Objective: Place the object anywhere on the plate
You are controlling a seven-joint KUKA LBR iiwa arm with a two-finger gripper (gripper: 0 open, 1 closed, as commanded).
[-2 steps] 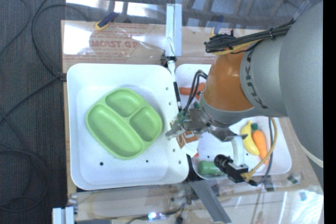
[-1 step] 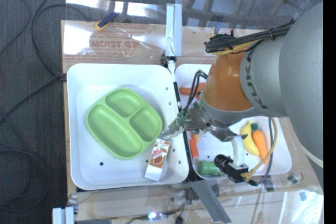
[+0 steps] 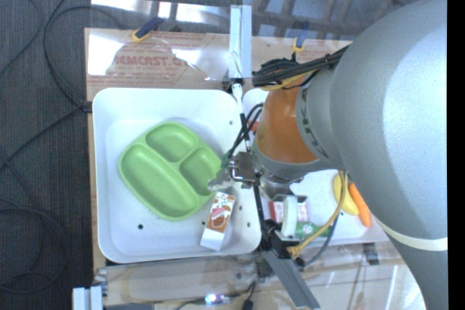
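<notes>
Looming nearest the lens, the big grey arm with its orange band (image 3: 287, 131), reaching in from the right and covering most of the right bin (image 3: 323, 232). Hanging below the wrist, the gripper (image 3: 231, 178), sitting over the near right edge of the green three-compartment plastic plate (image 3: 171, 169) in the left white bin (image 3: 109, 156); whether open or closed, impossible to tell from this angle. Lying just near of the gripper, the small brown-and-white carton (image 3: 219, 219), resting on the bin floor beside the plate's near right rim, apparently not on the plate and not visibly being held. Risking, by the look of it, a grab missing the carton altogether, or nudging it against the bin wall. Also risking a release too near the rim, tipping the carton back onto the floor. Crowding the right bin, a red-and-white packet (image 3: 289, 214) and a yellow and orange item (image 3: 350, 200).
</notes>
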